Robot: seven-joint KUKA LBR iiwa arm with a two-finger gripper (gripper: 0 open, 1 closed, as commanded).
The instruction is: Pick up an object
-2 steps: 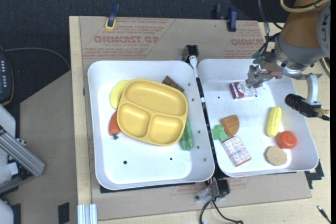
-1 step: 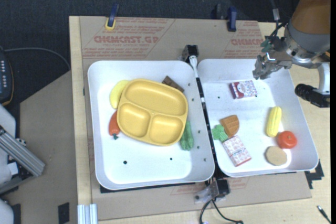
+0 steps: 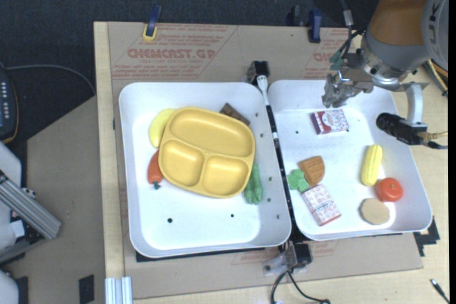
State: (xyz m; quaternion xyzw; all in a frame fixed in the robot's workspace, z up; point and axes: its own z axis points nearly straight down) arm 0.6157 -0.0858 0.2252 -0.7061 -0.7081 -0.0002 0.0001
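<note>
My gripper hangs over the back of the right bin, just behind a small red and white box and apart from it. Further forward in that bin lie a brown waffle piece, a green piece, a red patterned carton, a yellow corn cob, a red tomato and a tan round biscuit. I see nothing held in the gripper.
The left bin holds a yellow divided tray, tilted over a yellow fruit, a red-orange pepper, a green item and a brown item. A ridge separates the bins.
</note>
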